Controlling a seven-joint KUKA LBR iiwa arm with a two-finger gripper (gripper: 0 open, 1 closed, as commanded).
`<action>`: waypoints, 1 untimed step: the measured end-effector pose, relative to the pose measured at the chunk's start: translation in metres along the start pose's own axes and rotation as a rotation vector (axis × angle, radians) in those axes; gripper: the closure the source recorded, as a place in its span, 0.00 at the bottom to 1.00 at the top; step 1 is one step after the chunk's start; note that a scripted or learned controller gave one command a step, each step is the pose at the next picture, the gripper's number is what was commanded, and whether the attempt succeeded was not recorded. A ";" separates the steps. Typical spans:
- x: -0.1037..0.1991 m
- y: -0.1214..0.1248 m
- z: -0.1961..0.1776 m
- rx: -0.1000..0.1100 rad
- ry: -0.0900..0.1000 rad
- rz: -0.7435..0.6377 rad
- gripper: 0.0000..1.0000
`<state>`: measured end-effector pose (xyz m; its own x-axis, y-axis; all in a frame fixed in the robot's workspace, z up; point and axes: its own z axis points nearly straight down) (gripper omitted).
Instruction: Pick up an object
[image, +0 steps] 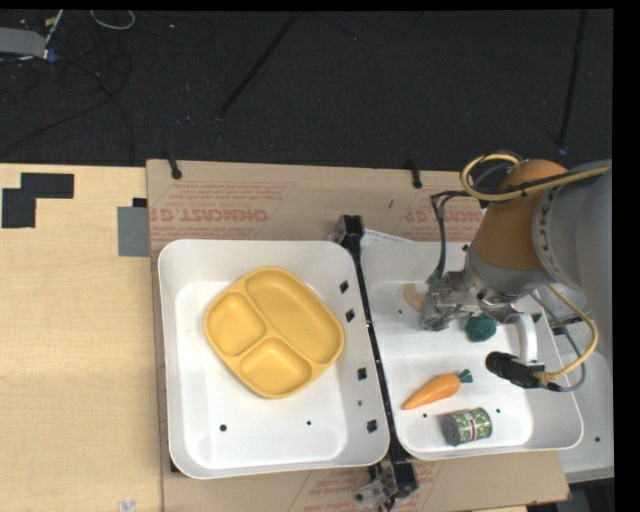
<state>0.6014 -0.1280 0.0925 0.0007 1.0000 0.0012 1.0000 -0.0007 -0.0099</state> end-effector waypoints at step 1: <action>-0.006 0.001 -0.058 -0.007 -0.001 0.003 1.00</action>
<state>0.6028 -0.1345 0.1508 0.0034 1.0000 0.0003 1.0000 -0.0034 -0.0027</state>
